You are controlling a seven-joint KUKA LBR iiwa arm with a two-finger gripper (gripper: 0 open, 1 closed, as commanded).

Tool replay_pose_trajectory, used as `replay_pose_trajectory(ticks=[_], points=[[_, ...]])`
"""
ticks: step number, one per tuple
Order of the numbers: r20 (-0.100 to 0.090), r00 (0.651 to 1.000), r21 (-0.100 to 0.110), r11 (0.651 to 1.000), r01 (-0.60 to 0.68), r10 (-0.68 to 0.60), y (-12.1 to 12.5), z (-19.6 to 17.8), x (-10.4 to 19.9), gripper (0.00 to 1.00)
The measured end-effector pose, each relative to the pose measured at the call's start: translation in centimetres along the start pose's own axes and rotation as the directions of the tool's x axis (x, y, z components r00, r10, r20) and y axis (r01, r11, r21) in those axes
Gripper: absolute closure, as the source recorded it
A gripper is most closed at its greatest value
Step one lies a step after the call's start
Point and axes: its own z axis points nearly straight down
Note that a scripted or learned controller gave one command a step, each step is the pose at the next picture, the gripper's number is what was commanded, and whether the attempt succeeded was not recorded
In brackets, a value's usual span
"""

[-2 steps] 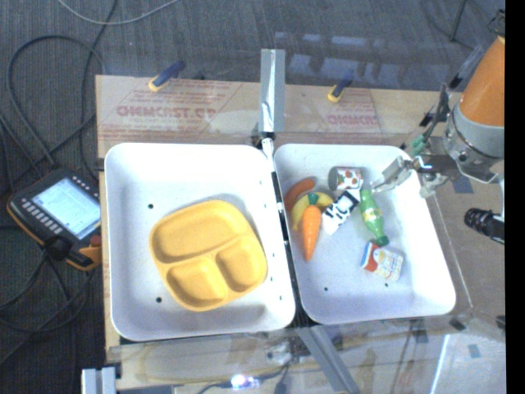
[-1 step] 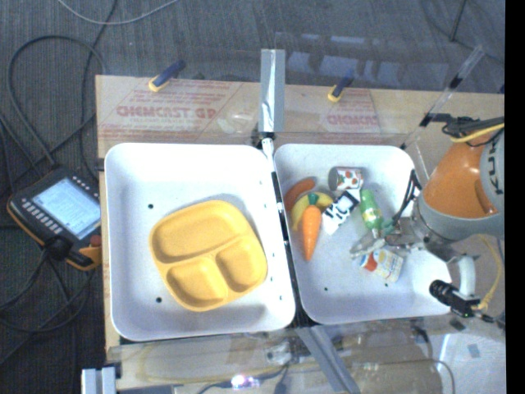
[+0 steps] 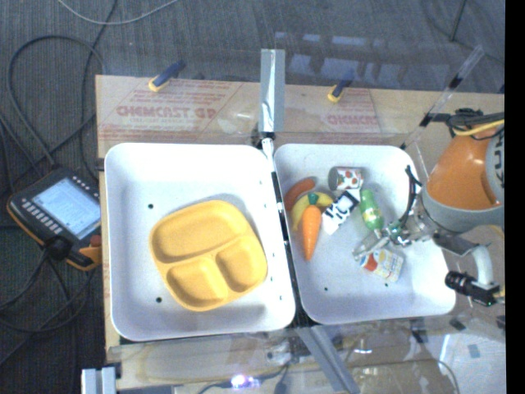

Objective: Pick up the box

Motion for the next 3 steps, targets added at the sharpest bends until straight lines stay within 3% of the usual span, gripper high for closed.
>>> replay_pose_trajectory(ticks=[1,2,3], points=[[0.007,1.0,-0.017,1.0,0.019,-0.019,-3.4,0.9,-0.4,0.0],[0.008,1.0,-0.016,1.0,0.019,-0.019,-3.4,0.0,-0.4,1.0],[0.0,0.996,0.002,0.996,-0.089,0.089,-2.8,-8.2,4.7,1.0]])
